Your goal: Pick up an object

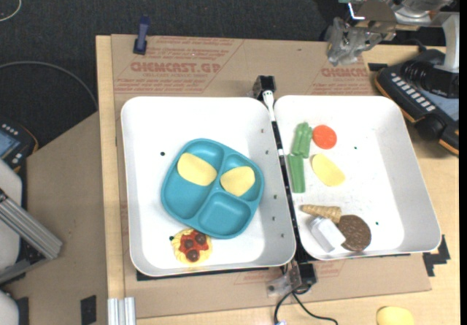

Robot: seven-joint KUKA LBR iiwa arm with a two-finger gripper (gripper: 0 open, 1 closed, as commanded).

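Note:
My gripper (344, 44) hangs above the bench behind the right bin (387, 170), apart from everything in it. That bin holds two green pieces (298, 155), an orange-red disc (324, 136), a yellow piece (327, 169), a waffle cone (321, 210), a small white-grey object (322, 233) and a brown cookie (355, 233). In the left bin (139, 170) a blue divided plate (208, 212) carries two yellow pieces (197, 169) (238, 180). A small pizza-like toy (191, 245) lies at that bin's front.
A black clamp (264, 86) sits where the bins meet at the back. A blue clip (141, 36) lies at the bench's far left. Black equipment (419, 97) lies right of the right bin. A yellow object (394, 315) rests at the bottom right.

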